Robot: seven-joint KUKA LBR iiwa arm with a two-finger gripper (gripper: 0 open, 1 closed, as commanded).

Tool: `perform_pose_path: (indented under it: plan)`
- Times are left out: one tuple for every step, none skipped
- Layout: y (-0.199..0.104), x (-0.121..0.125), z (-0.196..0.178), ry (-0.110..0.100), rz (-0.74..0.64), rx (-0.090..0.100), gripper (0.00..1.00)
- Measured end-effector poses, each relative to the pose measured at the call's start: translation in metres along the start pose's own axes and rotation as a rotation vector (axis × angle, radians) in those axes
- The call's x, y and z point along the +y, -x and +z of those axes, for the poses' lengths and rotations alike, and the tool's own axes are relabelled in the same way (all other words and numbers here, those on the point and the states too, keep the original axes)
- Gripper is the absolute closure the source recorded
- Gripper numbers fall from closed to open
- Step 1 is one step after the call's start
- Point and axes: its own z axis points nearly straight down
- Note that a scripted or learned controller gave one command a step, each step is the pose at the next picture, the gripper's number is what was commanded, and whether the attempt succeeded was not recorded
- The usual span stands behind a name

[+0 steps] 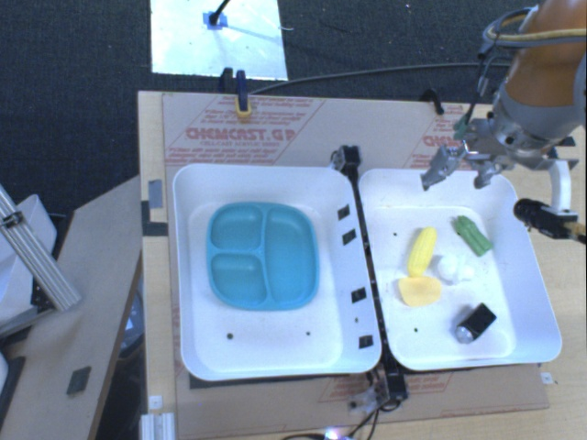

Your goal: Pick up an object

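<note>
My tool (461, 170), fingers spread and gripping nothing, hung over the right bin's (532, 335) far edge, wrist bent downward.

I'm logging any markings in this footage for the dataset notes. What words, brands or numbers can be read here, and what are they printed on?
"CHEMCAST GP" in red, on the protective sheet under the bins, behind the left bin.
A smaller red line under it: too small to read.
The same red print repeats behind the right bin near the gripper and along the sheet's front edge: partly covered, too blurred to read.
No text on the blue plate.
</note>
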Motion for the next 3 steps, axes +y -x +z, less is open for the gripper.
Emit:
perform_pose_path:
  plan:
    - [0.0,0.002,-0.005,0.008,-0.001,-0.001,0.0]
    - [-0.006,-0.004,0.054,0.003,0.001,0.0,0.0]
    - [-0.004,-0.009,0.097,0.004,0.001,0.0,0.0]
